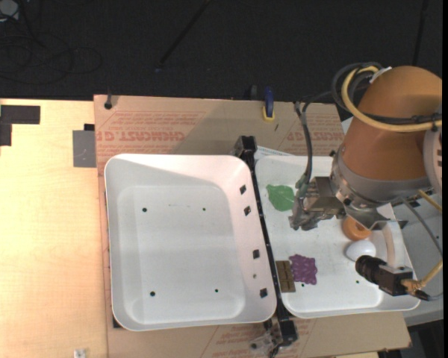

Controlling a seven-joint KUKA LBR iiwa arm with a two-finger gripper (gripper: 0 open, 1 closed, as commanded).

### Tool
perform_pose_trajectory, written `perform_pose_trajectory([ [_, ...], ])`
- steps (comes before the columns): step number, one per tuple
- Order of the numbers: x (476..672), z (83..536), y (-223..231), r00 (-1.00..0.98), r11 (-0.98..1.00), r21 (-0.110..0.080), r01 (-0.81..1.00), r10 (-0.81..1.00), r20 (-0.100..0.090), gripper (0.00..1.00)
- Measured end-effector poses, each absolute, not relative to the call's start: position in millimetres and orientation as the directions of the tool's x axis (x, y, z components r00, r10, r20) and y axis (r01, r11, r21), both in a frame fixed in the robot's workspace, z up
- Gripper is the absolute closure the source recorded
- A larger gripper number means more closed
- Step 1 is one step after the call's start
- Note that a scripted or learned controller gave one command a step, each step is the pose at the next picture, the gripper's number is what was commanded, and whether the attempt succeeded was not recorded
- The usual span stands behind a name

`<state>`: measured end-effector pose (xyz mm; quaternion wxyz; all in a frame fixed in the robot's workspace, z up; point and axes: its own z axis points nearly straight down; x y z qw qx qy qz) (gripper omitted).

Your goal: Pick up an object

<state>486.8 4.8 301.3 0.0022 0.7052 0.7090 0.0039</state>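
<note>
1. The jaws [308, 218] are hanging low in the right bin [336, 304], just right of the green thing [281, 196]; whether they are apart or together, I cannot tell, as the dark metal is blurring into one lump.
2. Nothing is showing between them, so the pick is not yet done by my reading: approach looks finished, the grab and lift are still to come.
3. The green thing is lying near the bin's upper left, just beside the jaws and seemingly the nearest target.
4. The purple thing [305, 268] is sitting lower down, near the divider between the bins, with a small brown block [284, 276] touching or just beside it.
5. An orange piece [355, 228] and a white one [358, 248] are tucking in under the arm [392, 133], partly hidden.
6. Room is looking tight: the green thing is lying close to the divider edge, so a leftward slide risks the wall.
7. The left bin [119, 222] is offering wide open floor.
</note>
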Motion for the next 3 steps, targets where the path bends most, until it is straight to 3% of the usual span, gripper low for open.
perform_pose_trajectory([
  [1, 475.7, 309, -60, 0.004, -0.004, -0.001, 1.0, 1.0, -0.002, 1.0],
  [2, 476.0, 400, -8, -0.001, 0.001, -0.002, 1.0, 1.0, 0.0, 1.0],
  [3, 472.3, 235, -50, 0.005, -0.005, -0.021, 1.0, 1.0, 0.0, 1.0],
])
